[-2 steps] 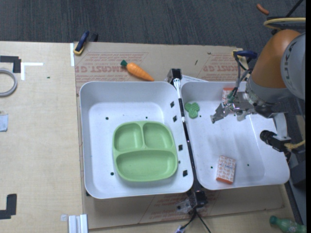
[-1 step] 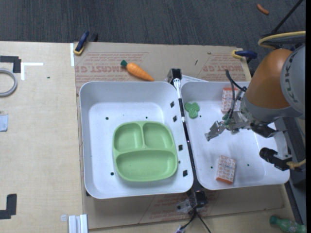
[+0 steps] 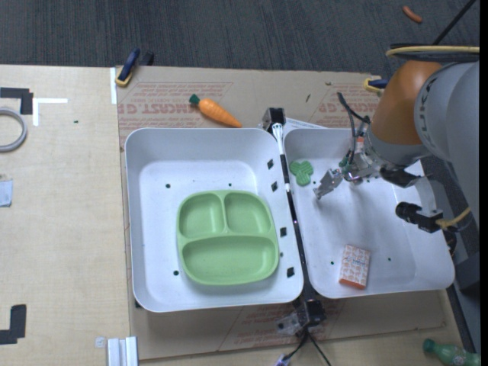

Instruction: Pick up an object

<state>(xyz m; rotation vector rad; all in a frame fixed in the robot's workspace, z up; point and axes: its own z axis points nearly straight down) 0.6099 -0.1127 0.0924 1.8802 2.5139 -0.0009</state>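
In the right bin (image 3: 415, 269), a small green toy vegetable (image 3: 303, 172) lies near the left wall at the back. A small orange-and-white carton (image 3: 354, 266) rests close to the front wall. My gripper (image 3: 326, 185) hangs low over the right bin, just right of the green vegetable and a little nearer the front, apart from it. The grey arm with its orange band (image 3: 404, 105) reaches in from the right. The carton lies well in front of the gripper.
The left bin (image 3: 152, 204) holds a green divided plate (image 3: 227, 237). An orange toy carrot (image 3: 216, 111) lies on the cardboard behind the bins. A blue clamp (image 3: 128, 65) sits at the cardboard's back left corner.
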